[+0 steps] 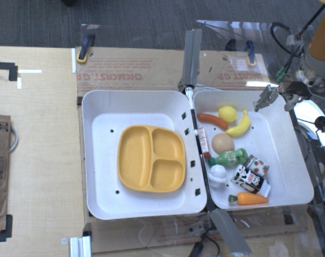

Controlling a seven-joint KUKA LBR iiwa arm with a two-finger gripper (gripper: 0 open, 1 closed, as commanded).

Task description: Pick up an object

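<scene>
An orange carrot [248,198] is lying at the near edge of the right bin [291,143]. Beside it a black-and-white carton [250,178], a green bottle [229,157], a white ball [217,173] and a tan ball [223,143] are crowding together. Farther back a banana [240,125] is touching a lemon [227,113], near a red sausage [213,121]. The gripper [264,100] is hanging over the bin's far right corner, holding nothing; I cannot tell how its fingers are standing. A yellow tray [151,158] is sitting in the left bin [98,143].

Arm [317,47] at right, wrist angled leftward
</scene>
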